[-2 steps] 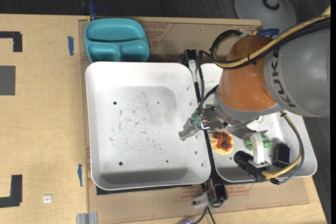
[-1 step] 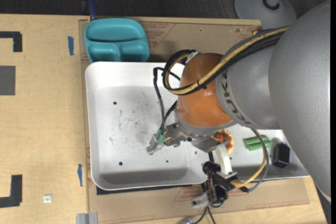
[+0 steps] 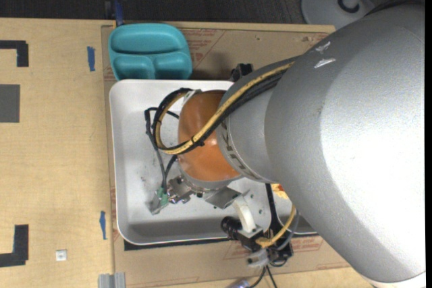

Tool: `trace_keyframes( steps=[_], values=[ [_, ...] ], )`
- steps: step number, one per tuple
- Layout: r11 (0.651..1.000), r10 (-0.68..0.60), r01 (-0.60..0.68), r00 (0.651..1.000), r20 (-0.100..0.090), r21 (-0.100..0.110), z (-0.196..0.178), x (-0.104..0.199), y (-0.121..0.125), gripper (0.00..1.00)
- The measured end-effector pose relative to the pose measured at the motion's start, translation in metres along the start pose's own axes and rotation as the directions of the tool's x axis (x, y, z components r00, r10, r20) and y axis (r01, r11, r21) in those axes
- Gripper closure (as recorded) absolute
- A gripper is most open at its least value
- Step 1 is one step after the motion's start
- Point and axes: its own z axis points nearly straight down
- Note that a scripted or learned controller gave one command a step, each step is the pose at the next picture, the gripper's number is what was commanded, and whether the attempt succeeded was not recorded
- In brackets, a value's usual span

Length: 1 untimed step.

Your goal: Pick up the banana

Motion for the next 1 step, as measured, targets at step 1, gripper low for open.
trace_keyframes(
  steps=[1],
  values=[
    [1.0,0.0,0.0,1.0,-0.003,-0.004,-0.0104,0.0019,0.0013,1.0]
  ],
)
